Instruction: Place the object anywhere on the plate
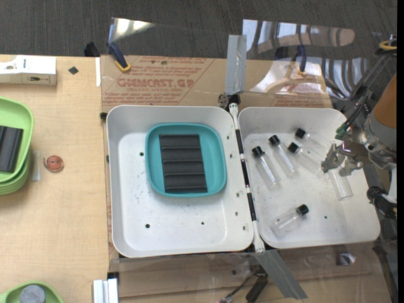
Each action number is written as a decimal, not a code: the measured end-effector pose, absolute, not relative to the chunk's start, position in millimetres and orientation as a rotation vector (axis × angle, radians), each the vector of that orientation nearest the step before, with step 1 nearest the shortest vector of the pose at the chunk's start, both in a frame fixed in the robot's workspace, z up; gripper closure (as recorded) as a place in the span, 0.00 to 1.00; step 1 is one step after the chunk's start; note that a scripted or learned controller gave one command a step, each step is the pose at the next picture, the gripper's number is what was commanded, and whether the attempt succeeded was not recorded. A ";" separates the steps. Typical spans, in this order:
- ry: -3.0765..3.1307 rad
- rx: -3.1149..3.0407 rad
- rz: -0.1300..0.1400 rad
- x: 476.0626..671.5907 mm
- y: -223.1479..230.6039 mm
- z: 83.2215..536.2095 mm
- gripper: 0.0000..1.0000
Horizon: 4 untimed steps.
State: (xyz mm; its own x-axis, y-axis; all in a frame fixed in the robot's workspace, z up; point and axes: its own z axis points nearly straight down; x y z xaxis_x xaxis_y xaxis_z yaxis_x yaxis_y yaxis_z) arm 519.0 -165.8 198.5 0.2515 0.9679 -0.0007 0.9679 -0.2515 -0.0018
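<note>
Carefully now: my pincer point(341, 163) hovers over a clear vial point(341, 185) at the right bin's point(315, 235) far side; whether it grips, I cannot tell. I should seat the vial squarely, lift straight, then cross to the teal plate point(186, 160).

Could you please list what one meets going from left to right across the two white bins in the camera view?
Teal square plate holding a black ribbed insert → clear plastic vial with a black cap nearest the divider → lone black-capped clear vial lying near the front → claw.
</note>
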 end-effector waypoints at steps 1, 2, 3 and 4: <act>-1.922 -2.484 0.003 519.1 -165.8 198.6 0.00; -1.813 -2.565 0.005 479.4 -189.4 277.4 0.00; -1.718 -2.630 0.006 485.2 -208.7 335.0 0.00; -1.626 -2.687 0.007 506.3 -212.8 380.8 0.00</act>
